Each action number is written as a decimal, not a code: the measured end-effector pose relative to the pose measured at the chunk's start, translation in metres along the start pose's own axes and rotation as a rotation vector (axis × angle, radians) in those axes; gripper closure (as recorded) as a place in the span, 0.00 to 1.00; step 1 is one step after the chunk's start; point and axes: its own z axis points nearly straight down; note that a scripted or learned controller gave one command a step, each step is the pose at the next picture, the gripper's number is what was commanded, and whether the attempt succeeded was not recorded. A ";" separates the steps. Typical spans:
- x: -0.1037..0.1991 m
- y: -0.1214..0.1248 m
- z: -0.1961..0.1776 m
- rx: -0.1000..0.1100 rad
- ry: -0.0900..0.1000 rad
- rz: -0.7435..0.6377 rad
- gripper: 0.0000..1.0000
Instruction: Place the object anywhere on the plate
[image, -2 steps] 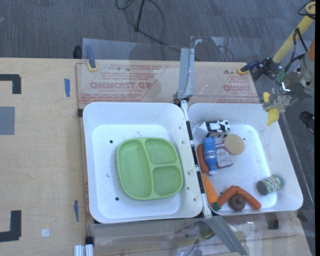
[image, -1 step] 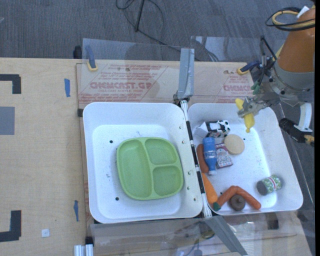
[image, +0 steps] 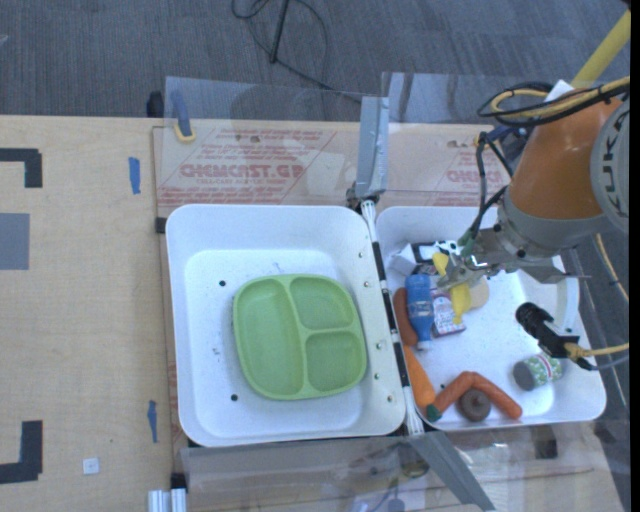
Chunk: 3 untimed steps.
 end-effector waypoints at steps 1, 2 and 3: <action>0.070 -0.003 0.000 0.002 0.001 -0.180 1.00; 0.100 0.019 0.000 -0.002 -0.001 -0.111 1.00; 0.154 0.004 0.000 0.001 0.001 -0.456 1.00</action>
